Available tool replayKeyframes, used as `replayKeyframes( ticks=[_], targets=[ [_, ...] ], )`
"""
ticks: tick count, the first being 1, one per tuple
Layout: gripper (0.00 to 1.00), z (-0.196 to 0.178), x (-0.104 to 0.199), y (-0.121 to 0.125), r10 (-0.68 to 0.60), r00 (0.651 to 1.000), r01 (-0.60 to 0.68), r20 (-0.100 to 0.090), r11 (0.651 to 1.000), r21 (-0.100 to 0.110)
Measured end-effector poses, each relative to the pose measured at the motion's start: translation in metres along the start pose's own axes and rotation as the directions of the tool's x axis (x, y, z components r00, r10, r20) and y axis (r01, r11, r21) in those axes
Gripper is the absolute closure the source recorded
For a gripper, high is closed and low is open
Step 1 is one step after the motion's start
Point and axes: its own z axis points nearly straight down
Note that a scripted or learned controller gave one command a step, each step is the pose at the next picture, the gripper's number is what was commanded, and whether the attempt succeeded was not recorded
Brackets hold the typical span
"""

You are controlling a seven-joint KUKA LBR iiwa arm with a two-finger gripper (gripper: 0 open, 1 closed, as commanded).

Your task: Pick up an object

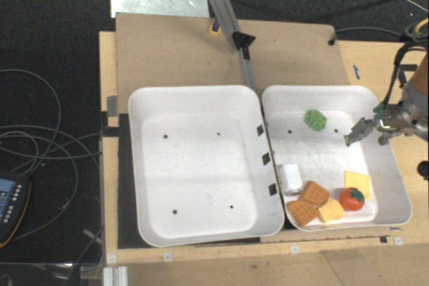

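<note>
Approach step: claw point(367, 130) hangs over right bin point(402, 207), grip state unclear, nothing visibly pinched. Next: descend onto 1 item, likely green lump point(315, 120).

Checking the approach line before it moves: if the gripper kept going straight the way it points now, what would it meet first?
The gripper points left and slightly down over the right bin. Probably bare bin floor first; the green object lies just above that line, though depth is unclear.
</note>
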Motion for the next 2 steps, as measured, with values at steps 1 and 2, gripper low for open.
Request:
replayKeyframes(
  ticks=[1,2],
  targets=[
    [0.00,-0.002,0.000,0.001,0.000,1.000,0.000,0.001,1.000,-0.004],
    [0.00,0.052,0.008,0.007,-0.001,1.000,0.001,0.000,1.000,0.000]
  ],
)
